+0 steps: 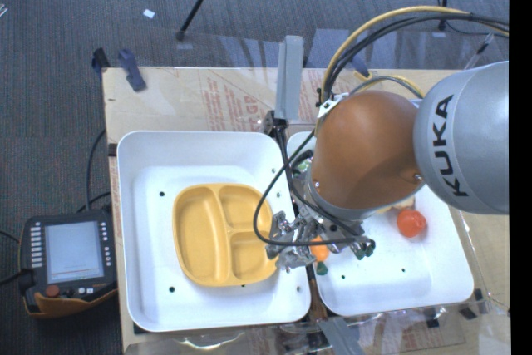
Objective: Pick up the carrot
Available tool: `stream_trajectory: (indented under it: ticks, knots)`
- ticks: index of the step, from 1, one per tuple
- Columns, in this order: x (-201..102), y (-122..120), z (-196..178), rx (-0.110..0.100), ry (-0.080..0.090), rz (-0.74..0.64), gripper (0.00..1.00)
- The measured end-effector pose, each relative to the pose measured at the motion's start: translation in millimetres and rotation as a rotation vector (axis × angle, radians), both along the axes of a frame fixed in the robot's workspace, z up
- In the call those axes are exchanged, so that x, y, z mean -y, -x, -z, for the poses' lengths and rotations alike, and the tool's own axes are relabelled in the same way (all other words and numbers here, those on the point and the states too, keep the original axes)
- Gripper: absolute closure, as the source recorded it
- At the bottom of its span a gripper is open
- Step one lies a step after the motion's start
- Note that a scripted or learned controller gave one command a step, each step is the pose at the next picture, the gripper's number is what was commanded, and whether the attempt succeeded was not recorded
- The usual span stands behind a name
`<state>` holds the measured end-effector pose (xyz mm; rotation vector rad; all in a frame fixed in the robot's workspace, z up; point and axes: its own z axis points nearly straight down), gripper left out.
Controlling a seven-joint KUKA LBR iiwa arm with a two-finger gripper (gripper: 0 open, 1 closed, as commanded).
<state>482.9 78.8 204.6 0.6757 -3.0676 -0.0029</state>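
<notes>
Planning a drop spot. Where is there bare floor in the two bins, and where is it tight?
Left bin: a bare strip along its left wall and near edge, around the yellow divided plate. Right bin: a bare patch at the near right corner, below the orange-red ball. Crowded at the divider between the bins, where the gripper hangs over the carrot.

I see even, bright light from overhead. The white bins (137, 170) glare nearly blown out at lower centre; the arm (465, 137) casts soft shadows, and detail is slightly soft throughout.
</notes>
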Motion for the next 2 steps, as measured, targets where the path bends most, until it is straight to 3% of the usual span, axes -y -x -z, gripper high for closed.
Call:
stream_trajectory:
  ticks: [1, 2]
  knots:
    - [82.4, -12.6, -14.2, 0.001, 0.002, 0.042, 1.00]
    - [80.5, -12.5, -13.8, 0.000, 0.000, 0.038, 0.00]
